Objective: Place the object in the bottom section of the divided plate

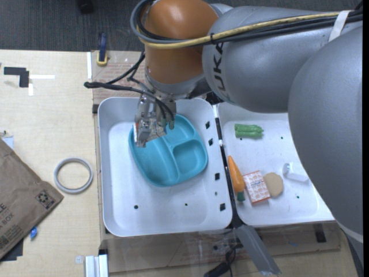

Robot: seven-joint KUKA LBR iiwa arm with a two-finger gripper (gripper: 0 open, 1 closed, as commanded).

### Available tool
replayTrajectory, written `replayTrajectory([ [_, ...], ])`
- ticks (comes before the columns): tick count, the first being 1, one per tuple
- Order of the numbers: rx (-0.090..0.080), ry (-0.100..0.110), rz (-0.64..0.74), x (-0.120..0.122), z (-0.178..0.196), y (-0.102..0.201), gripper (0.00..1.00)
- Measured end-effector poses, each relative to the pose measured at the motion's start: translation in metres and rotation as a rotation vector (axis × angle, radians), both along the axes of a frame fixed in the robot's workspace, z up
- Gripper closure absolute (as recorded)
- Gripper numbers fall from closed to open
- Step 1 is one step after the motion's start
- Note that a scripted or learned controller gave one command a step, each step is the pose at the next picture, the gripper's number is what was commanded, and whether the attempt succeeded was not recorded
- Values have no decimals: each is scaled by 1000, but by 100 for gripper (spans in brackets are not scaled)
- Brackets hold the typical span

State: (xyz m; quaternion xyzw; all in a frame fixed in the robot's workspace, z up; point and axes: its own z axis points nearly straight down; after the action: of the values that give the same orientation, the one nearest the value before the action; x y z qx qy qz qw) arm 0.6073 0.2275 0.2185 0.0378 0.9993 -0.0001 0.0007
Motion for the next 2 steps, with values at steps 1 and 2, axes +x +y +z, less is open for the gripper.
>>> replayTrajectory([
  [1,1,-1,258,18,20,0,100],
  [2,1,1,164,32,-28,-3,100],
])
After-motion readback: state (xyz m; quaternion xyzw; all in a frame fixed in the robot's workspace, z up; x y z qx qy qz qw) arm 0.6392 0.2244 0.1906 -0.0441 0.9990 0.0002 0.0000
